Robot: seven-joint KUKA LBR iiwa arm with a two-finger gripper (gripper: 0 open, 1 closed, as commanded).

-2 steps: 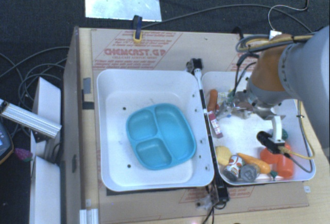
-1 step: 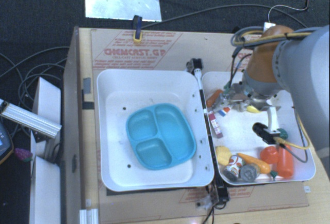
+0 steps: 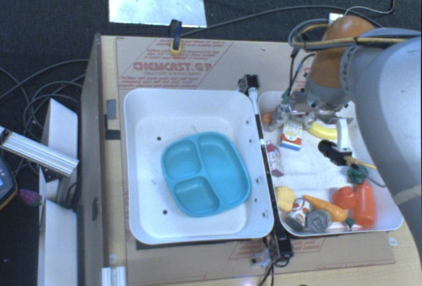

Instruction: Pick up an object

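Left of the central divider (image 3: 260, 140): a white bin (image 3: 142, 166) holding a blue sectioned plate (image 3: 206, 172). Right of the divider: second bin (image 3: 389, 215) crowded with a small carton (image 3: 291, 136), banana (image 3: 322, 130), carrot (image 3: 323, 205) and tomato (image 3: 344, 197). Just above the carton, the gripper (image 3: 293, 113), its opening impossible to tell, nothing visibly held.

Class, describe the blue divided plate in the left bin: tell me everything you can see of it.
The blue divided plate is a rounded rectangle of smooth turquoise, plastic by its look, with three compartments: two side by side at the far end, one wider at the near end. It lies flat and face up, turned at a slant, on the floor of the left white bin. Nothing lies in it, and the bin's walls stand apart from it.
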